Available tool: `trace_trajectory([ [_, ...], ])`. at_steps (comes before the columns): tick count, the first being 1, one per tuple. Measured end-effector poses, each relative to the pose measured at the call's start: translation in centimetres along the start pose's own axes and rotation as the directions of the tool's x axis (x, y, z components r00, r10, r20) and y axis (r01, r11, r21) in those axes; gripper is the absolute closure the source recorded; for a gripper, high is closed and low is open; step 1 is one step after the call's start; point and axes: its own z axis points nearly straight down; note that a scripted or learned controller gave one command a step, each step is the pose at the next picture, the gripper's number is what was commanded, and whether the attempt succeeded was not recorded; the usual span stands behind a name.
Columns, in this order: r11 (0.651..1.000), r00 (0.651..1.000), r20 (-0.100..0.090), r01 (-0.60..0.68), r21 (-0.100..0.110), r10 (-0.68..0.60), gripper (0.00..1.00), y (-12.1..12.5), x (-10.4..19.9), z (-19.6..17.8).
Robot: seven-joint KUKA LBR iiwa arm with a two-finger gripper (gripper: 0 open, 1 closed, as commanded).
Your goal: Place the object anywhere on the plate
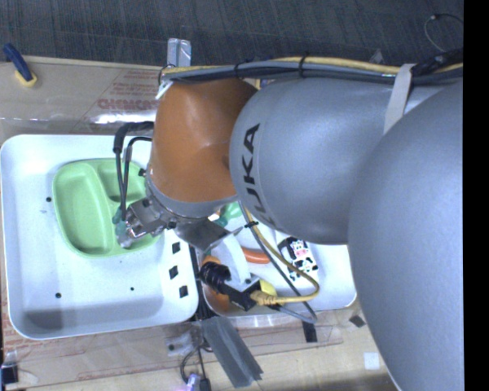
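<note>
Plate [83, 206], green, sits in left bin [33, 300], centre-left of frame. Gripper [130, 228] hovers at plate's right edge; can't tell what it's doing or whether it carries the object. Small items lie in right bin [338, 287], lower centre. Placement looks unfinished.

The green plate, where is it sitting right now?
The green plate lies in the left white bin, toward its upper middle, with its right edge tucked under the arm's orange band and the end effector.
</note>
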Motion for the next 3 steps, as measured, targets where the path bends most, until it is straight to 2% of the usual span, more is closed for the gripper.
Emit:
trace_trajectory([
  [1,0.999,0.999,0.001,-0.037,-0.003,0.037,1.0,2.7,-3.6,-0.8],
  [2,1.0,1.0,0.0,-0.027,-0.005,0.027,1.0,2.4,-3.6,-11.3],
  [3,1.0,1.0,0.001,0.008,-0.001,-0.008,1.0,2.3,-2.9,-3.1],
])
